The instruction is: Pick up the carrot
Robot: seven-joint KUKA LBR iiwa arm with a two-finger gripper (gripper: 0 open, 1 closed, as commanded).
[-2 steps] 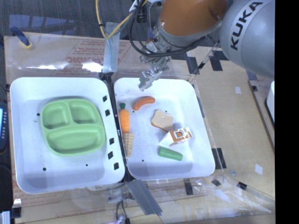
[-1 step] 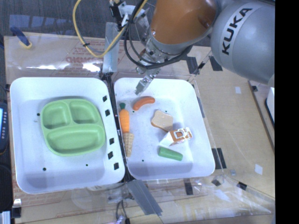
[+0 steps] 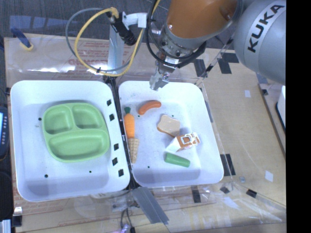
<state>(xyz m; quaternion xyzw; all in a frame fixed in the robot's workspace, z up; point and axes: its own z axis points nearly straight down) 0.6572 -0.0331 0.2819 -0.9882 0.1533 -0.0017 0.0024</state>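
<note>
Pincer [image 3: 159, 80] grip unclear above right bin [image 3: 206, 106], one carrot [image 3: 129, 124], one sausage [image 3: 149, 107], one green tray [image 3: 75, 131]

Play food and a tray share two bins

A green three-compartment plastic tray [image 3: 75, 131] fills the left white bin [image 3: 19, 178]; right of it lie an orange sausage [image 3: 149, 107], toast slice [image 3: 168, 125] and green block [image 3: 176, 159].

A: Status of the metal two-finger gripper [image 3: 159, 80]?
B: Small and blurred under the grey arm's orange band [image 3: 201, 6]; finger spacing cannot be determined.
A: Any cut-off items?
B: The arm leaves the top and right edges, up and right of the gripper.
</note>
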